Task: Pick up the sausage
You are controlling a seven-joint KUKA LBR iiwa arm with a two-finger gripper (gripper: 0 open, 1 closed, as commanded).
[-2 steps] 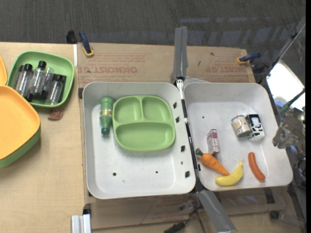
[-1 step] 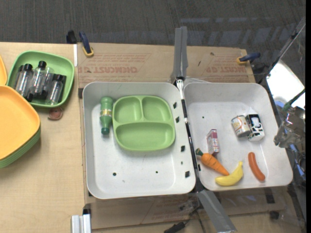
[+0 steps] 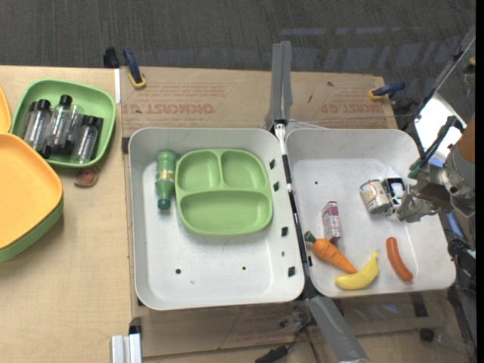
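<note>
The sausage (image 3: 398, 259) is a short red-orange link lying near the front right corner of the right bin (image 3: 348, 153). My gripper (image 3: 409, 207) hangs over the right side of that bin, beyond the sausage and just right of a small tin can (image 3: 373, 197). Nothing shows in its grasp, and a clear gap of bin floor separates it from the sausage.
A yellow banana (image 3: 360, 274), a carrot (image 3: 330, 252) and a pink box (image 3: 331, 219) lie left of the sausage. The left bin (image 3: 212, 267) holds a green divided plate (image 3: 224, 190) and a green bottle (image 3: 165, 178). A green tray of bottles (image 3: 63, 123) and orange plates (image 3: 23, 199) sit on the bench.
</note>
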